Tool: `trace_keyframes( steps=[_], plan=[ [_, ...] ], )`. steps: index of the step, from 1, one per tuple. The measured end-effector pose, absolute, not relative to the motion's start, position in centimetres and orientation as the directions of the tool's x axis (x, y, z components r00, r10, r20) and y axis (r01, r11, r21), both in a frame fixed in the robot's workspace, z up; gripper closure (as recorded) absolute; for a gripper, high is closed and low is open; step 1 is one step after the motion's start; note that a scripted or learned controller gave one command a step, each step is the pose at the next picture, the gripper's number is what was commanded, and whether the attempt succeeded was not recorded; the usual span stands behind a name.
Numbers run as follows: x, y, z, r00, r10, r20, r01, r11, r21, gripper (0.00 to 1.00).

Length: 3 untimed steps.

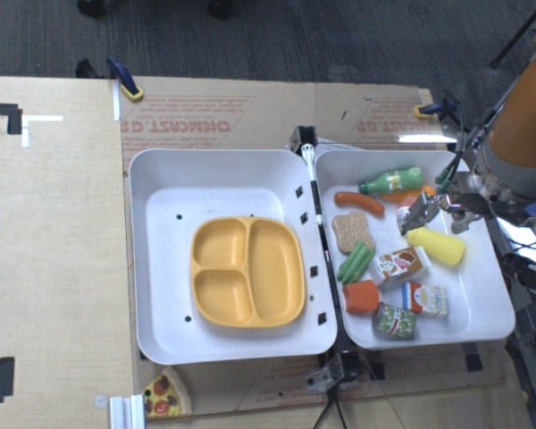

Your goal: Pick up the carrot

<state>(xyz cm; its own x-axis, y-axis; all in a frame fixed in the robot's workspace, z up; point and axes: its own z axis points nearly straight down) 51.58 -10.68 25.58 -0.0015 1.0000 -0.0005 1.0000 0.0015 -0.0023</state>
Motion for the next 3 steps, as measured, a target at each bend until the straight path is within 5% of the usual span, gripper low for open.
trace_keyframes(
  steps=[1,2,3],
  plan=[
    [57.3,-15.5,24.1,-0.012,1.0,-0.001,1.0,0.012,-0.001,0.0],
    [54.1,-9.8,9.8,0.009,1.0,0.002,1.0,-0.009,0.013,0.0],
    [53.5,-10.3,30.1,-0.04,0.999,-0.003,0.999,0.04,0.002,0.0]
  ],
)
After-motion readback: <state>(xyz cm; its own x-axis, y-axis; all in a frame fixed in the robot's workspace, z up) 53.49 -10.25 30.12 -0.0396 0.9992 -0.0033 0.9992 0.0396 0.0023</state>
